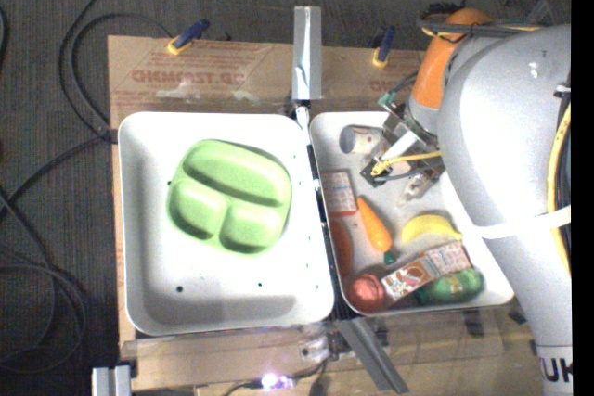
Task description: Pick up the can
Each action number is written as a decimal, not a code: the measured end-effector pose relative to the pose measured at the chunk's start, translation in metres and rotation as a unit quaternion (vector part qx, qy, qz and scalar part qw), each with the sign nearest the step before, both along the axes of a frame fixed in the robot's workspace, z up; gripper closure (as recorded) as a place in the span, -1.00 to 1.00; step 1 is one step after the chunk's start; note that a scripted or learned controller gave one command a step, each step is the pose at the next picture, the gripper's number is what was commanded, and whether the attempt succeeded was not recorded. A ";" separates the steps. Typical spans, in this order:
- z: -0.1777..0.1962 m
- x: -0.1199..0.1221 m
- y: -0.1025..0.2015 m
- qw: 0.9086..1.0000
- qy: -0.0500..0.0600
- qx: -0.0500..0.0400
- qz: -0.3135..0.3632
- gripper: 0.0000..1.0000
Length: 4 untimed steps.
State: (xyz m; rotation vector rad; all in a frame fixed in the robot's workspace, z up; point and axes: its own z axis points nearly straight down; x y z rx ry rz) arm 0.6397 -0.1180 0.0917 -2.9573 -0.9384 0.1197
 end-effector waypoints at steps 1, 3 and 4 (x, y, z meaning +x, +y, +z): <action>0.011 0.005 -0.004 1.000 -0.018 -0.010 -0.002 1.00; 0.001 0.018 0.007 0.999 -0.030 -0.010 0.001 -1.00; 0.012 0.022 0.007 0.999 -0.040 -0.013 0.003 1.00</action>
